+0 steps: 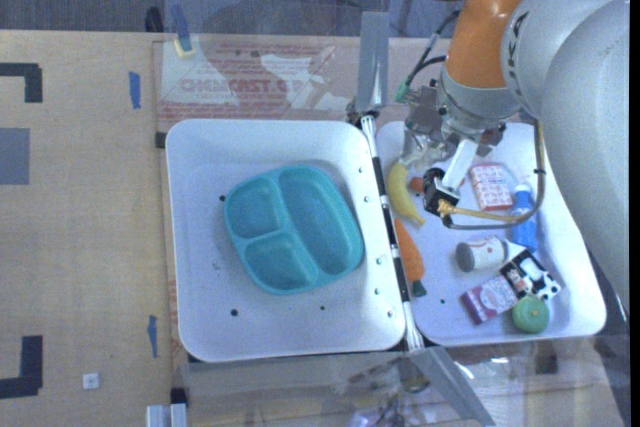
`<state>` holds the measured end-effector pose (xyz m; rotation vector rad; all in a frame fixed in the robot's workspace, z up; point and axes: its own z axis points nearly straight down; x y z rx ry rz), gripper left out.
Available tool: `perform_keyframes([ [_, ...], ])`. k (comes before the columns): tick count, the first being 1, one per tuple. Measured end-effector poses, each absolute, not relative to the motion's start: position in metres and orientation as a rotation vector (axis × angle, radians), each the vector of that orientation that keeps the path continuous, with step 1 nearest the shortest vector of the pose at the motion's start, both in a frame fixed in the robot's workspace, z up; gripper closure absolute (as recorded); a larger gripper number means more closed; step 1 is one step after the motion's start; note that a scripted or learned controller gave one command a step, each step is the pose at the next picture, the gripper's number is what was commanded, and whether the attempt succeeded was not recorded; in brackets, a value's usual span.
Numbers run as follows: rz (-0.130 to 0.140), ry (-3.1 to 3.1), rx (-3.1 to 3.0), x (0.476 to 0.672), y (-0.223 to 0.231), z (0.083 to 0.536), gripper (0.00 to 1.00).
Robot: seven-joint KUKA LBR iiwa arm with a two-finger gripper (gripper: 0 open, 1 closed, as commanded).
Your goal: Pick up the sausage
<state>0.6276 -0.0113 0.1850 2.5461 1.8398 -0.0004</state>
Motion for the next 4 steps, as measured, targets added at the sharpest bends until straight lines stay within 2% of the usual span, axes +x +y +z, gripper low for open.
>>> perform_keyframes([
  [1,-0.001,1.715,2.631,0.667,0.007,0.185,1.00],
  [2,-0.001,1.718,2.630,0.667,0.008,0.185,0.00],
  [3,-0.002,1.818,2.563,0.615,-0.080,0.185,0.00],
  [4,-0.002,1.994,2.430,0.626,-0.109,0.136,0.00],
])
